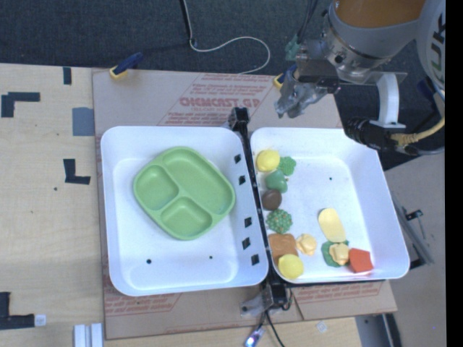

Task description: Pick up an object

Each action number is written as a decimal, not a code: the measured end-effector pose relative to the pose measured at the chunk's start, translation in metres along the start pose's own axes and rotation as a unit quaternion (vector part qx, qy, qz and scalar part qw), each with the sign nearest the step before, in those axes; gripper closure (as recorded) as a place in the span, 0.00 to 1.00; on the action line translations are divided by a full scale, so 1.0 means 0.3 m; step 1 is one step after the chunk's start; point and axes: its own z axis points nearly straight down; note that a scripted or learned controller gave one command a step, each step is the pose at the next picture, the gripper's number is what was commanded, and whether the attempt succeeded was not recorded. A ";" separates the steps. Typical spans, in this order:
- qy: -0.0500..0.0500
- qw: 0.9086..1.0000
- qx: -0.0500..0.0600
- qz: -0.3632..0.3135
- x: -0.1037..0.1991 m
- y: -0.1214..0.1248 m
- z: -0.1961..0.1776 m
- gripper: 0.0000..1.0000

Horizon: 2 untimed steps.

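My grey metal pincer hangs above the bench's brown cardboard sheet, just beyond the right shallow white bin; I cannot tell its state.

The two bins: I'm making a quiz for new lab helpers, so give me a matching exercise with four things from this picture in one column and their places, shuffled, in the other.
Things:
1. green divided plate
2. red block
3. gripper
4. yellow ball

Places:
A. front right corner of the right bin
B. above the cardboard, behind the right bin
C. in the left bin
D. back left of the right bin, by the divider

Pairs: 1-C, 2-A, 3-B, 4-D
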 end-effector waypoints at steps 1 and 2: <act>-0.002 1.000 0.013 0.002 -0.044 0.053 0.244 1.00; -0.001 1.000 0.018 0.006 -0.336 -0.131 0.688 1.00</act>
